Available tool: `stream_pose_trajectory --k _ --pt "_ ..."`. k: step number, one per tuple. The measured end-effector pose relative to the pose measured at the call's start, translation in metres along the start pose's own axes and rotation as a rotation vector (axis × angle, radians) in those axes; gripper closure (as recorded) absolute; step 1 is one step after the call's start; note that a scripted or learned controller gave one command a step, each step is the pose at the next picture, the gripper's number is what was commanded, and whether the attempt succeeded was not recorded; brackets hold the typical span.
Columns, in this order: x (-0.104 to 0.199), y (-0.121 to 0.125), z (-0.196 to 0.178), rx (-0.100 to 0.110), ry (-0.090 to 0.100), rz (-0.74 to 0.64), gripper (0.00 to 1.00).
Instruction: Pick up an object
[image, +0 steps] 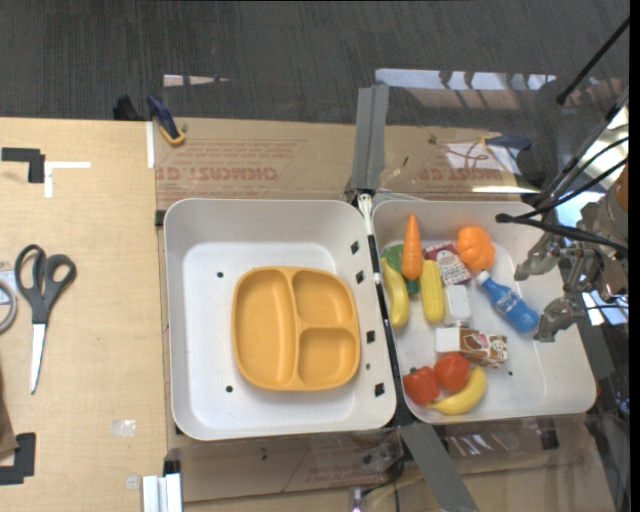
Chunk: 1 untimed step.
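A: Where does the two-finger metal gripper (548, 292) stand?

B: At the right edge of the right-hand shallow white plastic bin (560, 385), low over its floor. Its fingers are spread apart with nothing between them, so it is released and grasps nothing.

A: What lies nearest it?

B: A small blue plastic bottle with a white cap (506, 304), lying on its side just left of the fingers. I cannot tell whether a fingertip touches it.

A: And the rest of that bin?

B: At the far end, an orange plastic carrot (411, 247) points away, with a round orange plastic pumpkin (475, 247) to its right. Below the carrot lie a yellow plastic banana (396, 297) and a yellow plastic corn cob (432, 291), side by side. A small red-and-white packet (451, 266) sits between the corn and the pumpkin, and a white rectangular block (458, 303) lies just beside the corn. Something green peeks out behind the carrot; I cannot tell what.

A: Toward the near end?

B: A brown-and-white printed carton (484, 346), then two red plastic tomatoes (436, 379) touching a second yellow banana (463, 395) at the near wall.

A: The left side?

B: The left-hand shallow white plastic bin (195, 320) holds a yellow three-compartment plastic tray (297, 328). Black-handled scissors (40, 297) lie on the pale wooden bench (90, 400), well apart to the left.
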<state>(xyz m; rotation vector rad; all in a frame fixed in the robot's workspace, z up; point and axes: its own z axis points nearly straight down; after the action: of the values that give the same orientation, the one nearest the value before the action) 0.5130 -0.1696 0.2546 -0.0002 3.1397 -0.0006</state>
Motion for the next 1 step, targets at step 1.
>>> stream_pose_trajectory --k 1 --pt "-0.0394 -0.0257 0.1619 0.001 -0.002 -0.305 0.0"
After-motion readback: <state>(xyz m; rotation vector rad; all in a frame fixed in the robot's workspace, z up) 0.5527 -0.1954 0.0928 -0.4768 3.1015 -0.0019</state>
